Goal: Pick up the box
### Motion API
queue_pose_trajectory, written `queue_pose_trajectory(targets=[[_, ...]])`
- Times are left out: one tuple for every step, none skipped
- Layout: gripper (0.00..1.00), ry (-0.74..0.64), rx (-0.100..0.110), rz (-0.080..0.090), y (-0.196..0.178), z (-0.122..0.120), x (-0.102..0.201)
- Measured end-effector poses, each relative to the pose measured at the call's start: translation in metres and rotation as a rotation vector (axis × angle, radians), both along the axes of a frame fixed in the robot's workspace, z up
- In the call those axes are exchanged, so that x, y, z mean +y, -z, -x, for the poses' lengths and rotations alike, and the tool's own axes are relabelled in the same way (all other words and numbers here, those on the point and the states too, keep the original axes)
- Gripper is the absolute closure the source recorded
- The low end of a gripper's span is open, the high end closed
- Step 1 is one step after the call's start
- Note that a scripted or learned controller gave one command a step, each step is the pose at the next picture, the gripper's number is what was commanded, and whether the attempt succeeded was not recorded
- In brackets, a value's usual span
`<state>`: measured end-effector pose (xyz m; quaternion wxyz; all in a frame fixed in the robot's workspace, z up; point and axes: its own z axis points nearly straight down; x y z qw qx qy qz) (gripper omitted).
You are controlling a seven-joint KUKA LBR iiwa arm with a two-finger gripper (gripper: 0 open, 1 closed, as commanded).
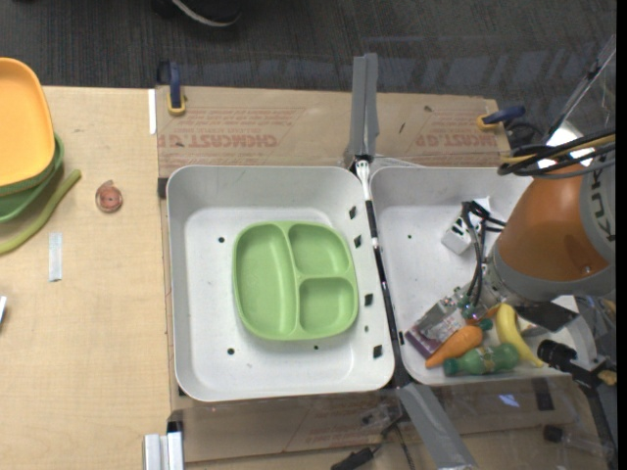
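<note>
A: Looking down from the camera view: where's the arm [554, 238]?

B: Over the right bin [416, 199], grey body with the orange band covering that bin's right half. Wrist hangs above the near-right clutter. Gripper state: cannot tell, the arm body blocks it.

A: And the box [437, 322]?

B: Small dark purple carton, lying tilted in the near part of the right bin, just left of the arm. A toy carrot [456, 345] touches its near edge. A green item [483, 362] lies nearer still, a banana [511, 333] to the right. A small white object [458, 236] sits farther back, apart from the pile.

A: Left bin [196, 262]?

B: Holds a green divided plate [294, 280], roughly centred, flat.
</note>
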<state>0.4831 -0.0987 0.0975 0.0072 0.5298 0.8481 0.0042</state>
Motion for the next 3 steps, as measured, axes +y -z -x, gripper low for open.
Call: queue_pose_trajectory(targets=[[1.0, 0.004, -0.003, 0.002, -0.0096, -0.001, -0.0013], [1.0, 0.008, -0.005, 0.003, -0.0183, -0.0018, -0.0021], [0.0, 0.008, -0.005, 0.003, -0.0183, -0.0018, -0.002]])
